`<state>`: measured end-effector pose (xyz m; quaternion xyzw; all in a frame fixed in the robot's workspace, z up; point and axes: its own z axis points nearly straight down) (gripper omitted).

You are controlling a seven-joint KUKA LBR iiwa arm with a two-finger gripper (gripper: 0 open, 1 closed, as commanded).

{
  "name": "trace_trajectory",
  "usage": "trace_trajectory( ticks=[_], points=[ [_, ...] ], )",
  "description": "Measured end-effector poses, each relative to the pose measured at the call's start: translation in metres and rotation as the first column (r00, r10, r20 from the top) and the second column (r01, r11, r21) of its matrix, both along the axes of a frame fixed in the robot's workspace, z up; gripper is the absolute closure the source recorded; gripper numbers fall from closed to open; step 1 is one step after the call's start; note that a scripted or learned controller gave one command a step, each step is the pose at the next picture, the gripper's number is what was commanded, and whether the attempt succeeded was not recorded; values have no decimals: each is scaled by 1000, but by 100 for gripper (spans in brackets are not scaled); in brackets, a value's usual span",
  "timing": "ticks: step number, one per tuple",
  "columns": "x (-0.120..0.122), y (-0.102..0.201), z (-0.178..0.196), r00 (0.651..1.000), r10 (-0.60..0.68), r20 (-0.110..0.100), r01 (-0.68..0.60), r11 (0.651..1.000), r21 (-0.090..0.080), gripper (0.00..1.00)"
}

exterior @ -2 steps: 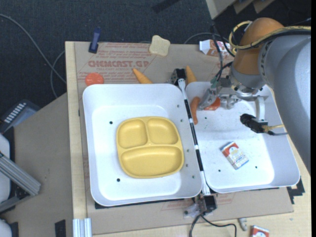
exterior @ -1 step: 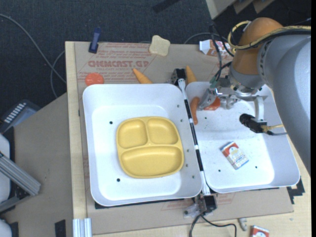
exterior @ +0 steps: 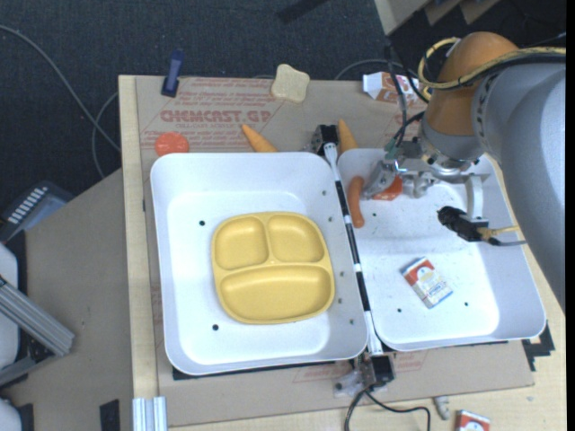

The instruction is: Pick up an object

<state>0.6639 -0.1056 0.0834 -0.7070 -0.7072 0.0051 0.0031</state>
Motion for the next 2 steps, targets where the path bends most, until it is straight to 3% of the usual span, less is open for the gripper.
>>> trace_trajectory(
  ticks=[2],
  points=[
    [0, 5, 0, 1000, -1, -2, 1, 1000, -3, 0]
  ],
)
